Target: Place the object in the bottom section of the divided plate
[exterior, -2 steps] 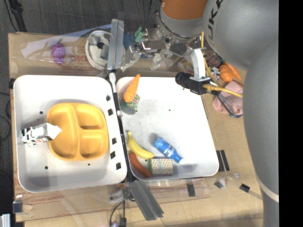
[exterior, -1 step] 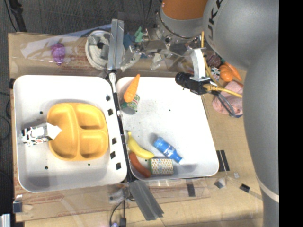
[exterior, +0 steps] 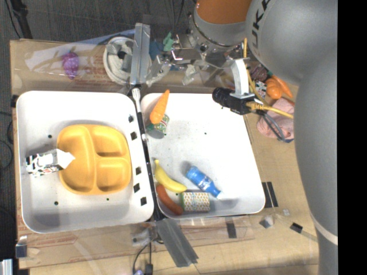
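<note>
Clutter lines the bench behind the bins: a coil of white cable (exterior: 118, 59) sits just past the left bin's far edge, a purple grape cluster (exterior: 70, 63) lies farther left under clear film, and a heap of toy food (exterior: 274, 105) in orange and pink rests beyond the right bin's far right corner. The grey arm (exterior: 298, 67) fills the upper right of the view, its orange band (exterior: 225, 2) at the top, and its bulk hides the bench on that side. The gripper (exterior: 178, 55) hangs over the far bench edge, above the divider between the bins, amid metal brackets — whether it is parted or closed cannot be told, and no object is seen in it.

The left bin (exterior: 34, 211) holds the yellow divided plate (exterior: 94, 158), three sections, all bare. A small white carton with dark markings (exterior: 43, 162) lies touching the plate's left rim, partly overlapping it.

The right bin (exterior: 229, 153) holds the loose items. A toy carrot (exterior: 160, 106) leans near the far left corner, its tip pointing away, its base on a small green-and-white piece (exterior: 157, 125). Along the near left edge lie a banana (exterior: 167, 179) and, just beside it, a reddish sausage shape (exterior: 167, 199). A patterned can (exterior: 196, 200) lies on its side next to the sausage, and a blue bottle (exterior: 202, 180) lies tilted just above the can — all well apart from the plate
</note>
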Robot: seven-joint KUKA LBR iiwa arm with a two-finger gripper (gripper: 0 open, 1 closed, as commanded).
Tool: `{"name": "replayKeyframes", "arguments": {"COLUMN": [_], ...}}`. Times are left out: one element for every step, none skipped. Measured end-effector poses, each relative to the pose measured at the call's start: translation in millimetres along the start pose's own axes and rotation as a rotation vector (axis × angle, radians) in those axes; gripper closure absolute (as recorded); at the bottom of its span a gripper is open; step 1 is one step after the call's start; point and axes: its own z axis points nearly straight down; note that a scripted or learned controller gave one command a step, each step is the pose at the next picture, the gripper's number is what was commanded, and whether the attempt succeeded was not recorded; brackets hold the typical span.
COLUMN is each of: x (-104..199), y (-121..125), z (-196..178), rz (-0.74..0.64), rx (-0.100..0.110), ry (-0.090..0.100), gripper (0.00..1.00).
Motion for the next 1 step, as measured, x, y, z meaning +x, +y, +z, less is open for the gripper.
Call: {"name": "replayKeyframes", "arguments": {"x": [0.0], "y": [0.0], "z": [0.0], "rz": [0.0], "rx": [0.0], "ry": [0.0], "gripper": [0.0]}}
